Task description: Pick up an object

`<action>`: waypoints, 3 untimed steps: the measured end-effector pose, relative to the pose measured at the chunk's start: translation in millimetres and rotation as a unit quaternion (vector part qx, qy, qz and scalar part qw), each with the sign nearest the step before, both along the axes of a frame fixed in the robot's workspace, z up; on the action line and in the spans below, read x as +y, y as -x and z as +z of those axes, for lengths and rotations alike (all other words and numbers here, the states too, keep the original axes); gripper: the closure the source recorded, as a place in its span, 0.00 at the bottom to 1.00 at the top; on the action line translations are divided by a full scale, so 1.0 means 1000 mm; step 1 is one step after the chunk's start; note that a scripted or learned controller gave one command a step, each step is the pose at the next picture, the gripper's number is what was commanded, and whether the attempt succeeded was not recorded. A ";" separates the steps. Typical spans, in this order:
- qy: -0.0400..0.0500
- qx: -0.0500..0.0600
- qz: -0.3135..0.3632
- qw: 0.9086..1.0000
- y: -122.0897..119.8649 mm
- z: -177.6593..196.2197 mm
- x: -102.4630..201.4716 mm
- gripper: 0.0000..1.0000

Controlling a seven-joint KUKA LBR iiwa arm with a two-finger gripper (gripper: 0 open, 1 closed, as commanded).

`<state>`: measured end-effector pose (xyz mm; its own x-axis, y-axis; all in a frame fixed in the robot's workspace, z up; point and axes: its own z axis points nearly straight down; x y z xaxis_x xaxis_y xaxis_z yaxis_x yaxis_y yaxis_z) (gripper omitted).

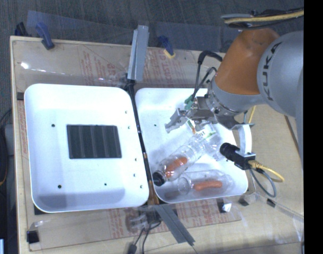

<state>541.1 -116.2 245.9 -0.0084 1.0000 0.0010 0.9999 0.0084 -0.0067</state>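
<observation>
The hand (178,119) hangs over the right bin (151,110), its finger state impossible to tell, above two clear bottles (185,160) lying near the front wall.

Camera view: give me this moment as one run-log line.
arm: over right bin | gripper: above clear bottles, nothing visibly held | left bin: dark rectangular block | pick: not done

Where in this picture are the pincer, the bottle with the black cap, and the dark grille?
pincer (175,121): camera view, between its fingertips, over the right bin.
bottle (178,164): camera view, on its clear body with orange inside.
grille (93,141): camera view, middle of the dark panel in the left bin.
</observation>
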 end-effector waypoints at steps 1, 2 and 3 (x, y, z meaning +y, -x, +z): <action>0.001 -0.008 0.033 0.999 0.030 -0.106 -0.035 0.00; 0.000 -0.001 -0.039 0.999 0.065 -0.014 -0.003 0.00; -0.001 -0.001 0.024 1.000 0.065 -0.152 -0.048 0.00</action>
<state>475.7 -163.9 93.9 -0.0572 0.9984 0.0027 0.9983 0.0572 -0.0046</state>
